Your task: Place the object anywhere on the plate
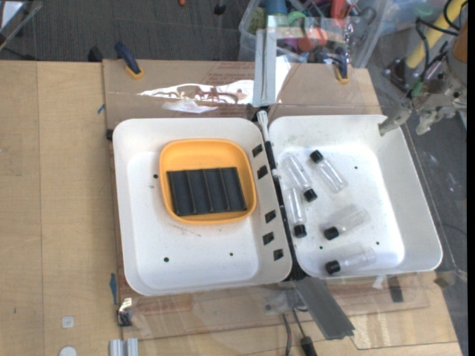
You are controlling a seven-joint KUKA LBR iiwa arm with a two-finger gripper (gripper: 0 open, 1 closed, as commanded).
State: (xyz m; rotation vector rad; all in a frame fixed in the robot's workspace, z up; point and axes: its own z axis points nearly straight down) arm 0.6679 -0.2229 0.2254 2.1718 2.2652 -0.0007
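1. The left bin (141,258) is sitting at 9 o'clock on the bench, and the right bin (412,221) is lying just beside it at 3 o'clock; their inner rims are meeting along the middle.
2. An orange plate (204,150) is resting inside the left bin, toward that bin's 12 o'clock side and apart from its walls.
3. A black ridged block (206,191) is lying flat on the plate, covering most of the plate's floor from its centre down to its 6 o'clock rim.
4. Several clear vials (329,170) with black caps are lying on their sides across the right bin's floor, spreading from its 11 o'clock area down to 6 o'clock, mostly apart from one another.
5. The gripper (404,117) is hovering blurred over the right bin's 1 o'clock corner, well apart from the plate; whether it is spread or pressed together cannot be told, and nothing is showing in its grasp.
6. A clear tub of coloured items (319,6) is standing beyond the bins at 12 o'clock.
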